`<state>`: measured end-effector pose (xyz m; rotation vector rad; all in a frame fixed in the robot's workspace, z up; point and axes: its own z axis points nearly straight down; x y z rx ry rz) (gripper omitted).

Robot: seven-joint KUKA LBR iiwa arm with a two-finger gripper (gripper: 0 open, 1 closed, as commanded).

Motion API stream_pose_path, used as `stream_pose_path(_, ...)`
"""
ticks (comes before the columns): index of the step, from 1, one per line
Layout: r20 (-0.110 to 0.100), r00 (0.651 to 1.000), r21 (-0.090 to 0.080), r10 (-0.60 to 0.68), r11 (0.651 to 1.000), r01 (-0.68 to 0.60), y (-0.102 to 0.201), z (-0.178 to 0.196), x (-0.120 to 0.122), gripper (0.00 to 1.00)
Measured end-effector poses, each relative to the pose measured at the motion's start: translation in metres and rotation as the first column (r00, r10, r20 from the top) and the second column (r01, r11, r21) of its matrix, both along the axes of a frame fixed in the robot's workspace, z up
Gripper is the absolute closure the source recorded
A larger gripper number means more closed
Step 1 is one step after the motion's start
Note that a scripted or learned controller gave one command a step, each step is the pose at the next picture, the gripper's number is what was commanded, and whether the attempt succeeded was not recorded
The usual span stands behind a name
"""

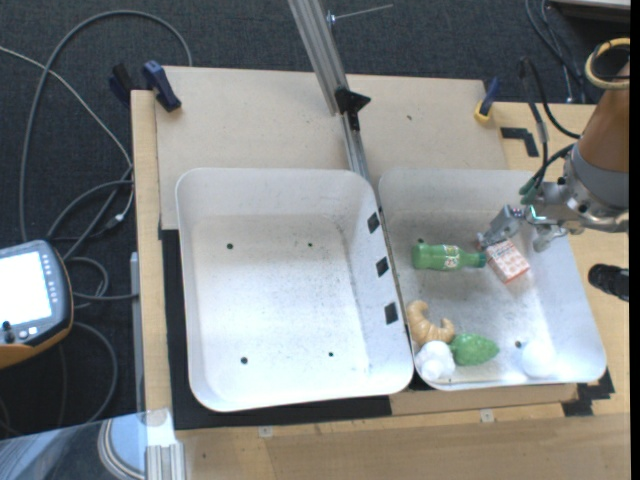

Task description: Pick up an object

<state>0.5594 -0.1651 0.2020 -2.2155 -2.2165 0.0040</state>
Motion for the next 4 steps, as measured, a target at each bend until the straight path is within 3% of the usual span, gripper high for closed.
stream_pose_path(1, 0.005, 1.0, -0.001, 0.001, 1.0, -0.001, 0.0, 0.002, 0.001, 0.0)
stream_pose_path(3, 0.003, 1.0, -0.002, 0.0, 1.0, 0.0, 0.001, -0.111, -0.002, 0.0)
stream_pose_path(4, 0.007, 1.0, -0.001, 0.0, 1.0, 0.0, 0.001, -0.098, -0.001, 1.0)
